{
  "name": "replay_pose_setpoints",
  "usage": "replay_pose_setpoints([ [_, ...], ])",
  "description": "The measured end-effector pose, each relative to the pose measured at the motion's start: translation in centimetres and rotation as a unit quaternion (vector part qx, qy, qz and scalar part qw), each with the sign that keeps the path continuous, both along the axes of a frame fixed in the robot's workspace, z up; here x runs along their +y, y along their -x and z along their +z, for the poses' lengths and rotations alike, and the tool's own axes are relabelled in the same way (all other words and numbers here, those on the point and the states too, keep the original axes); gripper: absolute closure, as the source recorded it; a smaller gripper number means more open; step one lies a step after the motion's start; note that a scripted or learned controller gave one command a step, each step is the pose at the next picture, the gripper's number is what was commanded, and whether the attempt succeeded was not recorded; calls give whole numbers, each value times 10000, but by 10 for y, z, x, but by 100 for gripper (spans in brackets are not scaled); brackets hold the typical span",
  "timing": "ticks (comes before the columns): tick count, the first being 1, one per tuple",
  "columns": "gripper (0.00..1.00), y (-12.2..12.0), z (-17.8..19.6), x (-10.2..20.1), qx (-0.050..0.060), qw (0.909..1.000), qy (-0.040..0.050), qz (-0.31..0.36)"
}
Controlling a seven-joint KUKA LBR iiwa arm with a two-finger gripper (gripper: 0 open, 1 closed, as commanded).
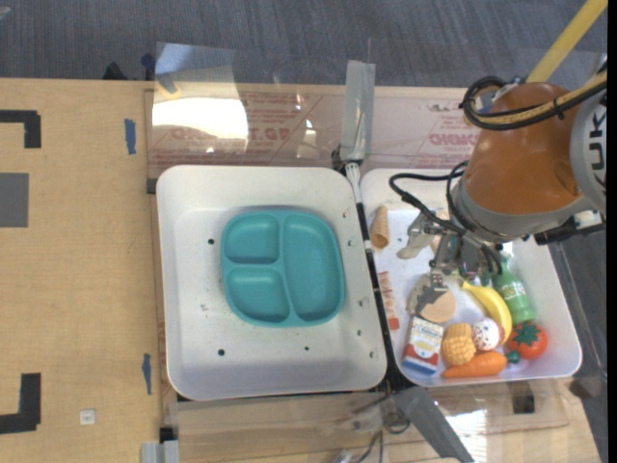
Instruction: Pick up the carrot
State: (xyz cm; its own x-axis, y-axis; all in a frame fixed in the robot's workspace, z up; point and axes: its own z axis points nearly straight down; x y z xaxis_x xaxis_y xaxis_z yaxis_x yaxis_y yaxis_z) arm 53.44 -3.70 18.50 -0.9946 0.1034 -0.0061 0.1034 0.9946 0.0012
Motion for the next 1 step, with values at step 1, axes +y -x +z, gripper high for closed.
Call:
replay_pose_setpoints([
  [1,0,55,-26,-64,29,9998,9,194],
])
